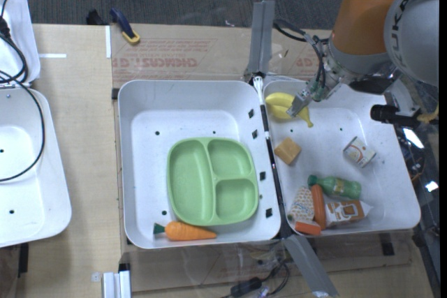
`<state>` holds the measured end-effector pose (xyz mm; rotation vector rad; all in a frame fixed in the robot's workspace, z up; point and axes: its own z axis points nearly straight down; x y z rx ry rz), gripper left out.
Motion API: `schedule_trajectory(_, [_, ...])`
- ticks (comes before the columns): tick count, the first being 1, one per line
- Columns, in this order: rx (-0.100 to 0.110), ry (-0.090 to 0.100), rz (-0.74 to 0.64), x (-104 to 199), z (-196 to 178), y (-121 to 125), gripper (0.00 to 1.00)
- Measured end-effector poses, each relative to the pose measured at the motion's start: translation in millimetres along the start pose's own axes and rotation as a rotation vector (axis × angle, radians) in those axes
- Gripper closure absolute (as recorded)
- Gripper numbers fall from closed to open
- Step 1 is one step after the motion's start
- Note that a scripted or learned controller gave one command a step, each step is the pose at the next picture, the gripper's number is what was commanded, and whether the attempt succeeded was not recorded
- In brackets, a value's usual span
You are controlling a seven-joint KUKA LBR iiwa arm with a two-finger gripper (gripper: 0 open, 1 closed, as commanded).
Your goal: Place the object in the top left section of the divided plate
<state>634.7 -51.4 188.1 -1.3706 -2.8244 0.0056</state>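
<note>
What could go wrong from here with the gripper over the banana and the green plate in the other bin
1. The gripper sits at the banana near the right bin's back corner, so the bin wall may hinder a clean grasp and the banana might slip.
2. Reaching the divided plate means crossing the divider between bins; a loosely held banana could drop there.
3. The plate's top left section is narrow, so the banana may land across a ridge.

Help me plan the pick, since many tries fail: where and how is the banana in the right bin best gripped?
Grip the banana across its thick middle, coming straight down from above. It lies flat in the right bin's far left corner, curving toward the divider wall, so a side approach looks blocked. Set the jaws across its narrow width, not along its length. The gripper is already at its right end.
</note>
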Motion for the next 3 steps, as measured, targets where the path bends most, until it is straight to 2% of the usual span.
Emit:
schedule_trajectory(1, [0.001,0.002,-0.039,84,0,18,1.0])
schedule_trajectory(2, [0.001,0.001,-0.113,152,-52,-3,1.0])
schedule_trajectory(3, [0.002,0.001,-0.111,152,-52,-3,0.0])
